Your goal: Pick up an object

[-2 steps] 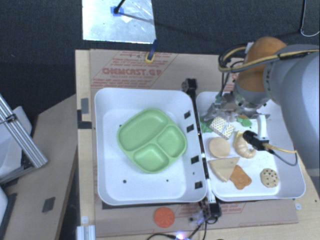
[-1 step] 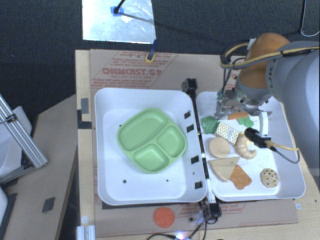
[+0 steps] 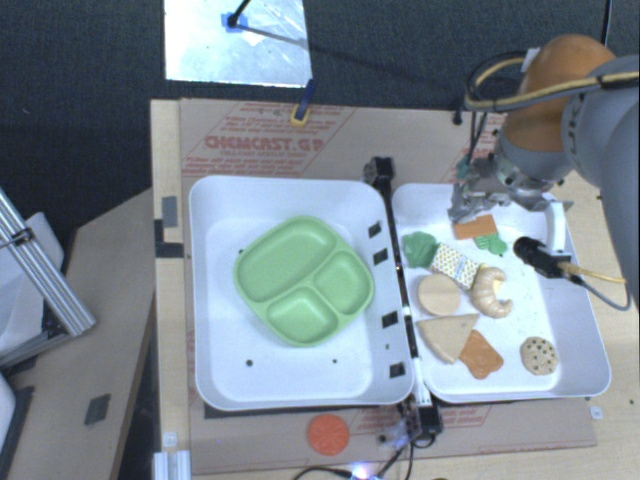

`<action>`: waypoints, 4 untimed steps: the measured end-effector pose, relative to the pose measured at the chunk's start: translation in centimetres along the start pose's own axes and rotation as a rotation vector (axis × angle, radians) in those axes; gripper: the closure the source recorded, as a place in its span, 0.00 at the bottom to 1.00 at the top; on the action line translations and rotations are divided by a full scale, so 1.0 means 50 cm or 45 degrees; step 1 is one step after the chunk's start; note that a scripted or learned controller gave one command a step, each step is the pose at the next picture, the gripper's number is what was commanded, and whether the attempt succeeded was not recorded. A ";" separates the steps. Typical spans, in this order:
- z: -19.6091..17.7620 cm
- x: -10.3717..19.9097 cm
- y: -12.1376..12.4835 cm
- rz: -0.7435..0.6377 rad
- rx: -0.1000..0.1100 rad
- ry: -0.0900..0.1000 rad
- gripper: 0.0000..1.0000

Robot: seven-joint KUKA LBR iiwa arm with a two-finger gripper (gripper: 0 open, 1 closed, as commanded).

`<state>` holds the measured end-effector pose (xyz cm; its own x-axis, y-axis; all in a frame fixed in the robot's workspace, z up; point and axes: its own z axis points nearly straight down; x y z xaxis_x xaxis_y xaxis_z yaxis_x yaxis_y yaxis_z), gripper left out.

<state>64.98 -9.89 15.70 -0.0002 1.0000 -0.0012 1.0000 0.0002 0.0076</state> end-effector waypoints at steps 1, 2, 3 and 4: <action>-0.094 -0.011 -0.006 0.001 0.001 0.000 1.00; -0.139 -0.011 -0.003 -0.005 0.004 0.002 1.00; -0.147 0.117 0.004 -0.014 0.006 0.004 1.00; -0.158 0.212 0.024 -0.012 0.005 0.004 1.00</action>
<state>66.10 0.70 23.60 -0.0099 0.9999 0.0016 0.9999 0.0099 0.0036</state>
